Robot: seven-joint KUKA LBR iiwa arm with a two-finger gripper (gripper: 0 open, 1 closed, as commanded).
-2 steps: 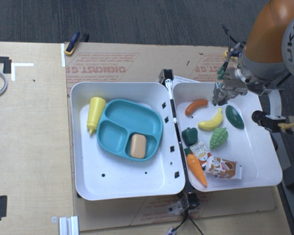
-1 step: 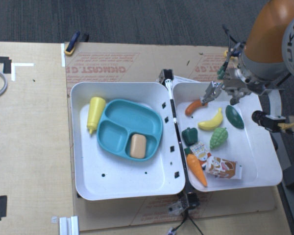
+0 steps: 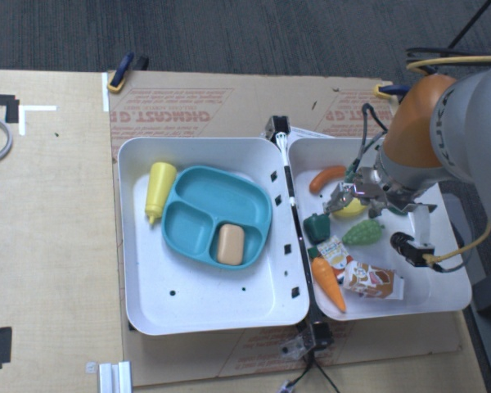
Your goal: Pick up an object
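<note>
In the left white bin (image 3: 139,301) we see a smooth yellow plastic squeeze bottle (image 3: 158,190) lying nozzle toward us, beside a teal plastic divided plate (image 3: 198,207) holding a rounded tan bread-like block (image 3: 230,244). The right white bin (image 3: 442,297) holds a glossy orange carrot (image 3: 328,283) running lengthwise toward us, a bumpy green piece (image 3: 362,233) and a printed packet (image 3: 370,281). The grey arm bends in from the right, its gripper (image 3: 349,196) low over a yellow item (image 3: 352,208); we cannot tell how its jaws stand.
</note>
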